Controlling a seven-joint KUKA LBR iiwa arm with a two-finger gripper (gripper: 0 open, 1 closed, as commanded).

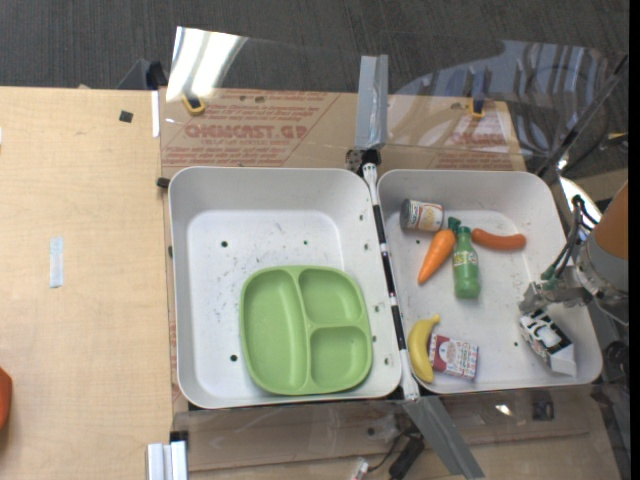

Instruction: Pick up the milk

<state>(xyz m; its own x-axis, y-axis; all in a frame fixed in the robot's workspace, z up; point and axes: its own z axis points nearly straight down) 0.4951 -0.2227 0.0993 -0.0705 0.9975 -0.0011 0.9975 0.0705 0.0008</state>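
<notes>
At the right bin's (500, 183) far-right side, camera view: the arm came in from the edge and the gripper (552, 293) sat low, just above a small black-and-white carton (548, 338) lying tilted in the near-right corner. I took that carton to be the milk; its print was too small to read, so that was a judgement. Could not tell the state of the tool, as the tip was a blur of dark linkage against the white wall. Nothing was visibly held.

Other items in the same bin: red-and-white box (453, 356) at the near edge, touching or just beside a banana (422, 347); green bottle (465, 263) mid-bin with a carrot (435, 255) just to its left; a sausage (498, 239) behind the bottle; a small can (422, 215) on its side near the far-left corner. All well apart from the gripper. The left bin (265, 193) held a green divided plate (305, 328).

Step in hand, as I read it: approach, pre-grasp. Pick not yet made.

Next move would call for centring over the carton, matching its skew, and dropping without clipping the bin wall, since the carton lay close to the corner.
</notes>
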